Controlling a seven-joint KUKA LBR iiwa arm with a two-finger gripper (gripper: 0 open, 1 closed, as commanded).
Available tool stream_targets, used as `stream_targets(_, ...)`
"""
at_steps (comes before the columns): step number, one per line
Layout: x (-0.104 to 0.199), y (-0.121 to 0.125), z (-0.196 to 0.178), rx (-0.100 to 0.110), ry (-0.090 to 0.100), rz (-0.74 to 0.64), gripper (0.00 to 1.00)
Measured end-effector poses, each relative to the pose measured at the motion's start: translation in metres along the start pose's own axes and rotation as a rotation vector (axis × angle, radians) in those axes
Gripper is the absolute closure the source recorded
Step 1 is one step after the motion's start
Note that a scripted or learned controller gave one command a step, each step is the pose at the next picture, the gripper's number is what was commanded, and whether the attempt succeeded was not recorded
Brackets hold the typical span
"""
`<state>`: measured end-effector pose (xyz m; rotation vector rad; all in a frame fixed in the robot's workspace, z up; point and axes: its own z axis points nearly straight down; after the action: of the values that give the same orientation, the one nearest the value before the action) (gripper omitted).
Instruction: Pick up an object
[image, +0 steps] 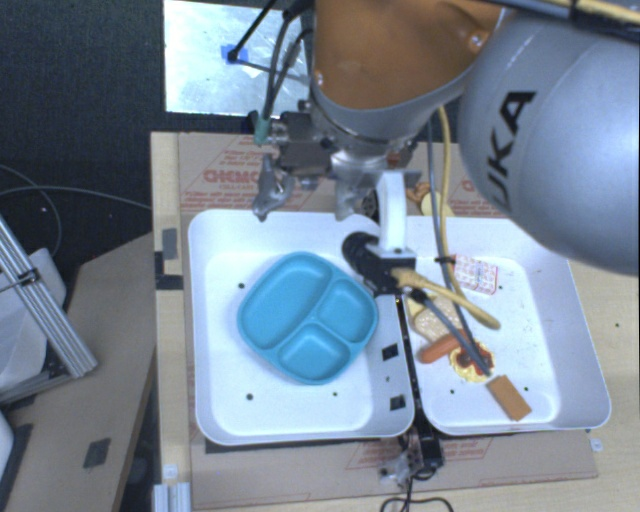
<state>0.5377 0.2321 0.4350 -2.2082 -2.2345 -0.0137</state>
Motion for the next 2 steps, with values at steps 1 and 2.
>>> stream_targets(1,0.0038,-0.0344,-0.1077,-0.007,0.002,0.005,0.00)
stream_targets(2,0.0033,-0.0328,-0.1119,0.000,-0.002,0.001,1.00)
